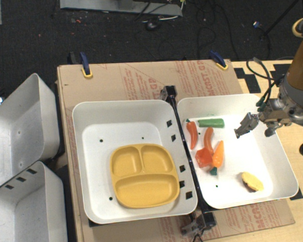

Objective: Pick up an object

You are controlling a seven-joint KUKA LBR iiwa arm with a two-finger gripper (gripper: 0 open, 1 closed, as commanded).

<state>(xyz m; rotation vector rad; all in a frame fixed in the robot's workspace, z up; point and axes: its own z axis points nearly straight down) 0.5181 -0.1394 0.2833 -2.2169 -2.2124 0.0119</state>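
**Approach step: hand over right bin, nothing gripped**

Hand [256,124] hangs above the right bin [276,159], upper right part, well clear of the items. Fingers look spread, one dark finger [244,125] sticking out left, the other near the wrist side; nothing between them. So my read: open and empty, pick not yet made.

Landmark = the green piece [211,123], near the bin's top-left. Relative to it:
- red pepper [193,134]: just below-left, by the divider. Long axis runs roughly top-to-bottom in view, slight tilt.
- orange-red cluster [208,150]: below it. Looks like a carrot-like piece [218,154] plus red pieces touching or overlapping; can't separate them cleanly. Carrot long axis near vertical in view, narrow end down, I think.
- yellow piece [252,181]: well below and to the right, alone, apart from everything. Long axis runs diagonal, upper-left to lower-right.
- green piece itself: long axis left-right in view.

Left bin [92,162] carries a yellow tray [144,174]; not relevant to a pick from here.

Next move, my judgement: pick a target, translate over it, rotate so the fingers close across the short axis, then descend. Yellow piece is the easiest bet since it's isolated. Cluster risks a double grab or a slip-off.
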